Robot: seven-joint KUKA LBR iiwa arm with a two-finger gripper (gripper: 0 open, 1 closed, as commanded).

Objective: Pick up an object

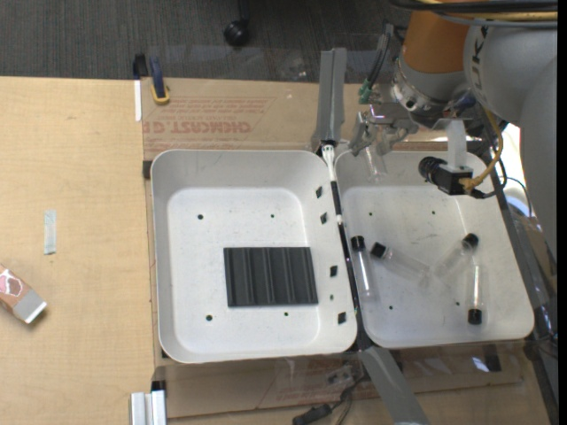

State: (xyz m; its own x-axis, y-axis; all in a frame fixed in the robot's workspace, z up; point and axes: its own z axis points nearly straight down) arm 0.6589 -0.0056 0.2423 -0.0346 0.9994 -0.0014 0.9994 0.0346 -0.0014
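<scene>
- Four clear tubes with black caps are counted in the right bin: one tube is laid along the left wall, a second tube lies near the middle, a third tube lies tilted to the right of it, and a fourth tube is placed almost upright in the picture, near the right wall (their clear bodies are hard to follow against the white floor).
- The second and third tubes are seen close to each other; whether they touch cannot be told.
- The gripper is held above the far left corner of the right bin, well apart from all four tubes.
- Nothing is seen between its fingers; if they are spread or closed cannot be told from this view.
- One dark ribbed block is laid flat in the left bin.
- Two bins are counted, side by side and touching along the middle.
- On the bench, to the left, one small grey strip and one pink and white object are seen.
</scene>
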